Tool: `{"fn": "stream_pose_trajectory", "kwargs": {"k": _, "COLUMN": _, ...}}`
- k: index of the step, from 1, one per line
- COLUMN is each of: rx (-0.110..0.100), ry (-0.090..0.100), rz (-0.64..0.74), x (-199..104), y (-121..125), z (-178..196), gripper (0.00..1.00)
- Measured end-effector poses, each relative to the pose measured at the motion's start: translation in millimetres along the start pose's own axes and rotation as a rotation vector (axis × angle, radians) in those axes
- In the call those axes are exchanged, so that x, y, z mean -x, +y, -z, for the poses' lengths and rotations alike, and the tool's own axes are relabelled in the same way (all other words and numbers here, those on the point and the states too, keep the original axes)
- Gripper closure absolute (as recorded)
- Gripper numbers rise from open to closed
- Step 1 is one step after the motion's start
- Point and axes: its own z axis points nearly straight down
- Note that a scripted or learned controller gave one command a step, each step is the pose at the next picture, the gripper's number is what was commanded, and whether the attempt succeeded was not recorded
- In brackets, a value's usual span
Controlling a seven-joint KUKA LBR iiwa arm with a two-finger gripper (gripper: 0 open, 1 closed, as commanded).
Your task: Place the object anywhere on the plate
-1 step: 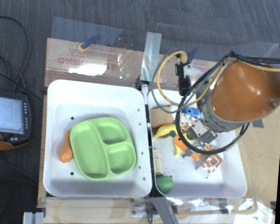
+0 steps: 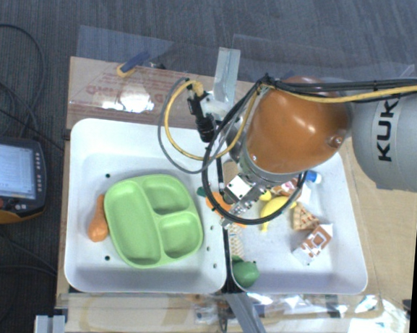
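Note:
A light green plate (image 2: 153, 221) with three compartments lies in the left bin (image 2: 86, 151), and nothing rests on it. My gripper (image 2: 236, 195) hangs under the orange wrist band (image 2: 295, 130) over the left side of the right bin (image 2: 345, 261), close to the wall between the bins. A small orange item (image 2: 221, 197) shows right beside the gripper on its left. The wrist and cables hide the gripper tip. Whether it touches the orange item cannot be made out.
An orange carrot-like piece (image 2: 99, 222) lies against the plate's left edge. The right bin holds a yellow banana-like toy (image 2: 271, 204), a waffle-patterned wedge (image 2: 304, 218), a small white and brown box (image 2: 316, 241) and a green ball (image 2: 245, 273) at the front-left corner.

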Motion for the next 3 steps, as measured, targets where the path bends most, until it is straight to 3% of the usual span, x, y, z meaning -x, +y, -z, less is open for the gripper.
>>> {"fn": "stream_pose_trajectory", "kwargs": {"k": 1, "rx": -0.002, "ry": 0.002, "rz": 0.164, "x": -0.9, "y": -16.4, "z": 27.7, "gripper": 1.00}}
{"fn": "stream_pose_trajectory", "kwargs": {"k": 2, "rx": -0.004, "ry": 0.003, "rz": 0.009, "x": 124.8, "y": -39.6, "z": 59.0, "gripper": 1.00}}
{"fn": "stream_pose_trajectory", "kwargs": {"k": 3, "rx": -0.001, "ry": 0.003, "rz": 0.002, "x": 121.6, "y": -37.7, "z": 57.4, "gripper": 0.00}}
